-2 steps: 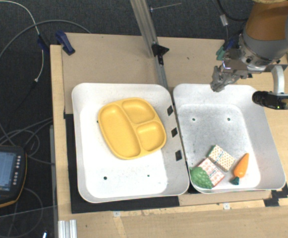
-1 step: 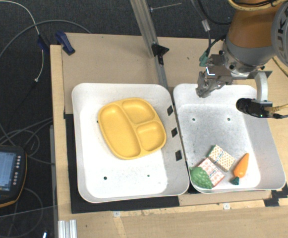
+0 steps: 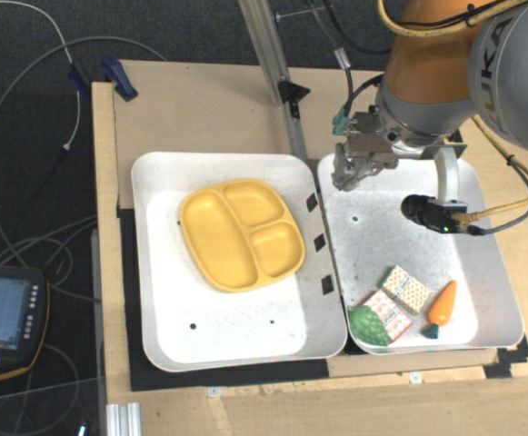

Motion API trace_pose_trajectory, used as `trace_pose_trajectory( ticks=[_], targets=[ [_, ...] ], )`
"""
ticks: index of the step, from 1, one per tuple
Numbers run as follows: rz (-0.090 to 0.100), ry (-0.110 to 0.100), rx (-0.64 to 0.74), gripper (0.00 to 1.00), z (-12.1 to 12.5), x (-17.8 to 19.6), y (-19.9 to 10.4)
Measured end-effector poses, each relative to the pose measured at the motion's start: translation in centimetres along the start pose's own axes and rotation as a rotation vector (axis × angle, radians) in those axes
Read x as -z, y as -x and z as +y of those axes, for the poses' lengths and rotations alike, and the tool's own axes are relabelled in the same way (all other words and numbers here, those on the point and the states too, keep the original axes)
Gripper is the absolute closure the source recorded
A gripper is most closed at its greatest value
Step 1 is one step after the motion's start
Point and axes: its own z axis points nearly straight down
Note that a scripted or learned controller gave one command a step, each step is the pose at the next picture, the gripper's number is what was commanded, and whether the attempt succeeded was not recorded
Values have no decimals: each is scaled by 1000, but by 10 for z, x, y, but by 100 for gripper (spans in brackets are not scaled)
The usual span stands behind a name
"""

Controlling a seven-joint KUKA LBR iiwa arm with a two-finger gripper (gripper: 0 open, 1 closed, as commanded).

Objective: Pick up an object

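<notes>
While the carrot toy (image 3: 442,305), two small patterned boxes (image 3: 396,303) and a green toy (image 3: 367,325) huddle at the near edge of the right bin (image 3: 373,234), our gripper (image 3: 347,178) hangs over its far left corner, well apart. We cannot tell its grip state. Packed so tightly, a descent risks nudging neighbours or catching two.

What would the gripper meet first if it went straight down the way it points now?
Probably the bare floor of the right bin near its far left corner. The gripper points down there, with no object under it, though depth is uncertain.
</notes>
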Motion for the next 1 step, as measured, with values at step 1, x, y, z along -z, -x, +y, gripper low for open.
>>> trace_pose_trajectory(
  ticks=[1],
  targets=[
    [-1, -2, 0, 100, -30, -7, -50]
  ],
)
